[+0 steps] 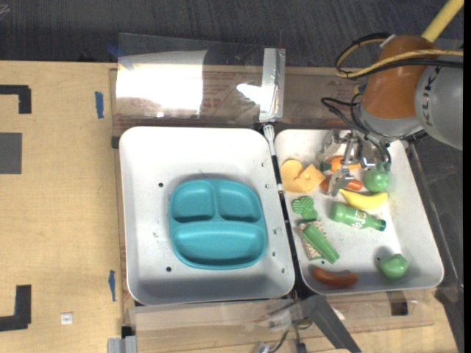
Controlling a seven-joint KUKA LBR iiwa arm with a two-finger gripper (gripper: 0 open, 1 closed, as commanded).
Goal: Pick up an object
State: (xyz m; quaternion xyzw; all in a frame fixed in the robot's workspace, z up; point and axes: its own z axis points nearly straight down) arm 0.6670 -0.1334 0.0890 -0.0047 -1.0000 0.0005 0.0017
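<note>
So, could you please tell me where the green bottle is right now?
The green bottle lies on its side in the right bin, just below the yellow banana and right of the green packet.

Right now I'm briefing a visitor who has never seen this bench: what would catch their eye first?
Probably the teal divided plate, alone in the middle of the left bin. Next, the bright toy food crowding the right bin: a yellow banana, a green bottle, a green ball. Above these, the orange-banded arm reaches down at the bin's far end.

The gripper [352, 166] hangs low over toy food in the right bin [423, 230]; a teal tray [217, 221] fills the left bin [140, 197].
</note>
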